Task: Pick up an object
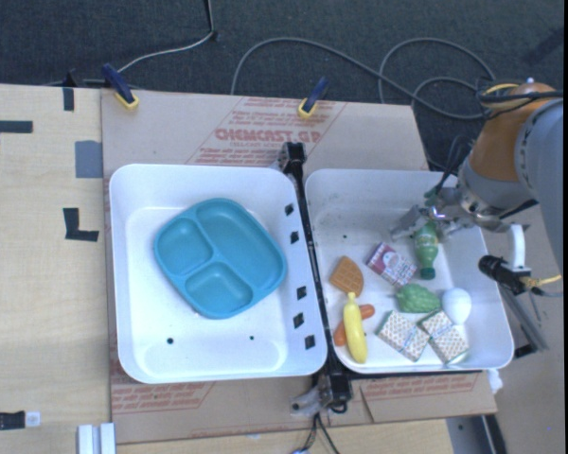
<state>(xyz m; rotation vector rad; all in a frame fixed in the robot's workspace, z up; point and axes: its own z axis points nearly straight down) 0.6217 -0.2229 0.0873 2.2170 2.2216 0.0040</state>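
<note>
Though the gripper [424, 218] at right of frame is small and blurred, leaving its jaw state untellable, a green bottle [425, 252] lies just below it.

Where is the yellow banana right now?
The banana lies in the right bin, near its front edge, close to the divider. An orange carrot sits right beside it, and a checkered packet is on its other side.

dark carpet floor [360, 8] behind wooden bench [38, 282]
</note>
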